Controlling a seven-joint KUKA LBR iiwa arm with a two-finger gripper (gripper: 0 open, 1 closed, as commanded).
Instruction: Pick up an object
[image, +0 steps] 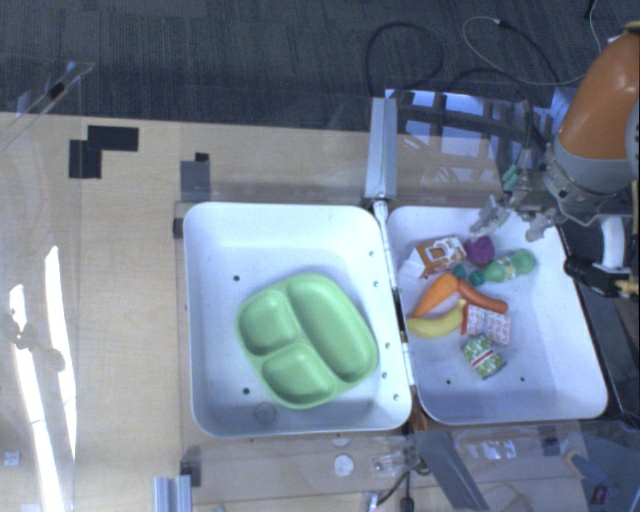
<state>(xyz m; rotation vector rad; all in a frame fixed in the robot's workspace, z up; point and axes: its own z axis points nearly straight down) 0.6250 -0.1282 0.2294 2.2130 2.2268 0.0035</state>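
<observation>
The right bin (560, 370) holds a heap of toy food: an orange-and-white carton (438, 254), a purple piece (482, 248), a green piece (507, 267), a carrot (435, 294), a red-orange piece (484, 297), a banana (437, 323), a red-and-white packet (486, 321) and a green packet (483, 356). My gripper (510, 222) hangs over the bin's back edge, just above and behind the purple piece. Its fingers (488, 217) are spread open with nothing between them.
The left bin (230, 250) carries a green divided plate (307, 338). A metal rail (379, 150) runs up between the bins at the back. Cables and a frame stand behind the right bin. The front right of the right bin is bare white floor.
</observation>
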